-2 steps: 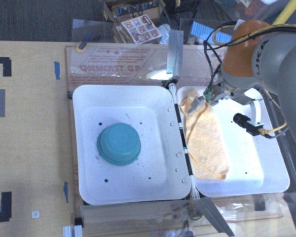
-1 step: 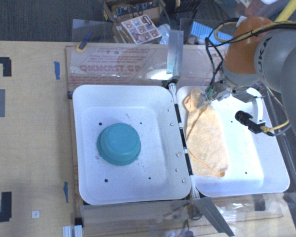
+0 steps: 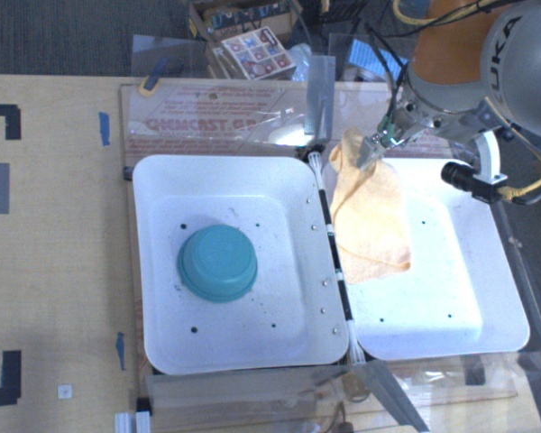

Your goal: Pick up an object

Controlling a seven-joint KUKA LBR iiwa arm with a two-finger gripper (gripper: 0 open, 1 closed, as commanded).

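A pale orange cloth [image 3: 371, 224] hangs over the left part of the right bin [image 3: 487, 327]. Its top corner is pinched up between the fingers of my gripper [image 3: 371, 150], which is shut on it near the bin's far left corner. The cloth's lower part drapes down onto the bin floor beside the divider. A teal bowl [image 3: 218, 262] sits upside down in the middle of the left bin [image 3: 162, 188], well away from the gripper. The grey arm with its orange band [image 3: 473, 7] reaches in from the upper right.
A clear plastic sheet [image 3: 216, 120] lies behind the bins. Cardboard boxes and cables [image 3: 252, 34] clutter the floor at the back. The wooden bench [image 3: 54, 242] stretches to the left, with black marks and blue tape strips.
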